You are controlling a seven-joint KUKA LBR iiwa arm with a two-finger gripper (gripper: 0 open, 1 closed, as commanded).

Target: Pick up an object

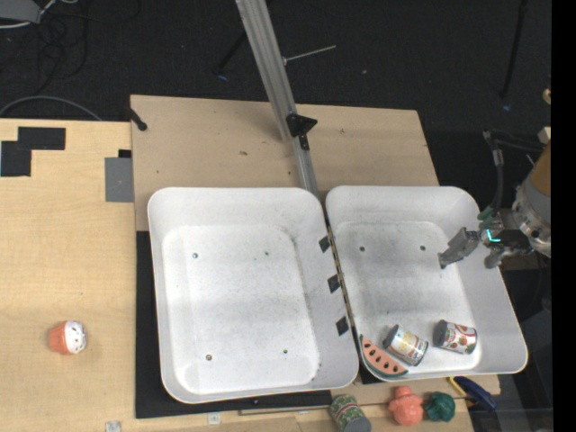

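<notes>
A pale wooden table fills the left, carrying black tape patches, a grey square and a small round orange-and-white toy near its lower left edge. Beyond it lies a dark floor with loose cables, and a tan board sits behind the bins, crossed by a slanting grey aluminium rail. The left shallow white plastic bin has a speckled, scuffed floor. Black clips join it to the right shallow white plastic bin, whose near end holds a flat red watermelon-slice toy against the lower left wall, a silver metal can with an orange label lying on its side just beside it, and a dark can with a red-and-white label, also on its side, nearer the right wall. The grey two-finger jaws hang over the right bin's right side, spread apart with nothing between them, well apart from both cans, which lie nearer the camera. In front of the bins rest a green patterned cylinder, a lumpy pink toy and a dark green toy.
</notes>
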